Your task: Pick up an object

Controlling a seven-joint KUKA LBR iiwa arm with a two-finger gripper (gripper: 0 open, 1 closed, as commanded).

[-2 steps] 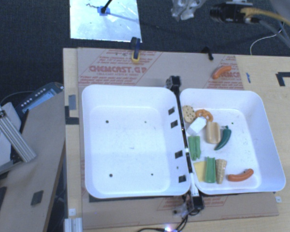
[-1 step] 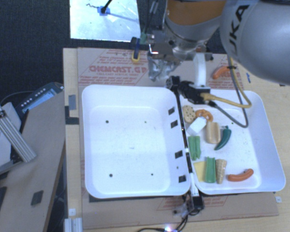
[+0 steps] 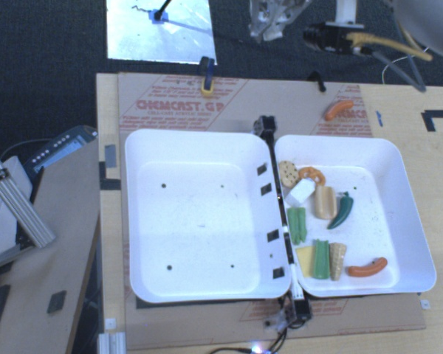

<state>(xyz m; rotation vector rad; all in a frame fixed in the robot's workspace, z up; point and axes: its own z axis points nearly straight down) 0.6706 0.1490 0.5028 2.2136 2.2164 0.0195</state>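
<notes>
The right white bin (image 3: pixel 402 198) holds several toy foods. Near the divider lie a round cracker (image 3: pixel 286 172), an orange pretzel (image 3: pixel 311 174) and a white block (image 3: pixel 301 191). A tan bun (image 3: pixel 324 201) and a green chili pepper (image 3: pixel 343 209) sit mid-bin, with a green bean piece (image 3: pixel 297 224) beside them. At the front are a yellow wedge (image 3: pixel 304 259), a green stick (image 3: pixel 321 259), a cone (image 3: pixel 337 260) and an orange sausage (image 3: pixel 367 268). My gripper (image 3: pixel 275 17) hangs high beyond the bench's far edge, well away from both bins, with nothing seen in it.
The left white bin (image 3: pixel 144 161) adjoins the right one along a black hinge strip (image 3: pixel 277 212). A second orange sausage (image 3: pixel 339 110) lies on the bench behind the right bin. A yellow-and-blue clamp (image 3: pixel 207 80) and a shiny metal sheet (image 3: pixel 161 21) are at the back left.
</notes>
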